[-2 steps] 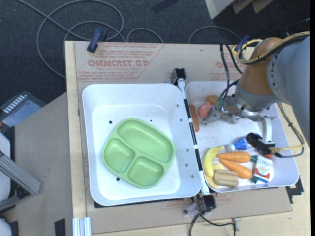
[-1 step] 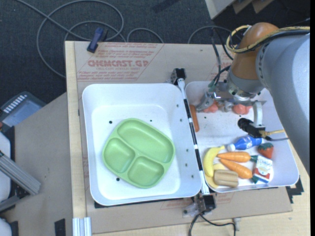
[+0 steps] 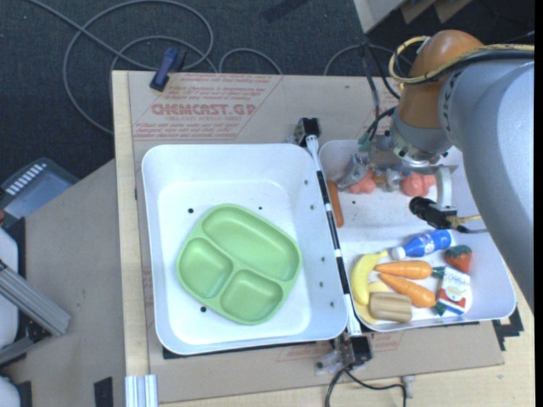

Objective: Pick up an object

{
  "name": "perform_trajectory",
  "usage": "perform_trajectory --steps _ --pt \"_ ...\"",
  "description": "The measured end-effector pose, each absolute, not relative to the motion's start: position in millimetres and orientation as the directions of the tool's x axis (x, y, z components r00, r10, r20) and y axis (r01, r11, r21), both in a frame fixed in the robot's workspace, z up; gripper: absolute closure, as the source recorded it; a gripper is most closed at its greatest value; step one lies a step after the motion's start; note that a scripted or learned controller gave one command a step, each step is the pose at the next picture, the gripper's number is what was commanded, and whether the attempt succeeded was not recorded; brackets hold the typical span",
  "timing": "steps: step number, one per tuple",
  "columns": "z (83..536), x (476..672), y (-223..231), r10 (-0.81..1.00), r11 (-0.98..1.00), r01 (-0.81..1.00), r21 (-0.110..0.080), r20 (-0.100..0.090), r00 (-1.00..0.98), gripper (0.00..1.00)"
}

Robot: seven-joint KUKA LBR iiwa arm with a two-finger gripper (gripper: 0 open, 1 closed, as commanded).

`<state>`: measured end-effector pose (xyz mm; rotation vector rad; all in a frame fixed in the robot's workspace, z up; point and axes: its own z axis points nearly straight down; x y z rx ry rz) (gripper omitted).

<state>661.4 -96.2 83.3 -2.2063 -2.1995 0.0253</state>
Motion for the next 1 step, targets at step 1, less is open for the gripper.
perform_trajectory --steps 1 --pt "83.0 660.7 -94.7 1.0 -0.005 1.0 -0.027 0.001 0.005 0.0"
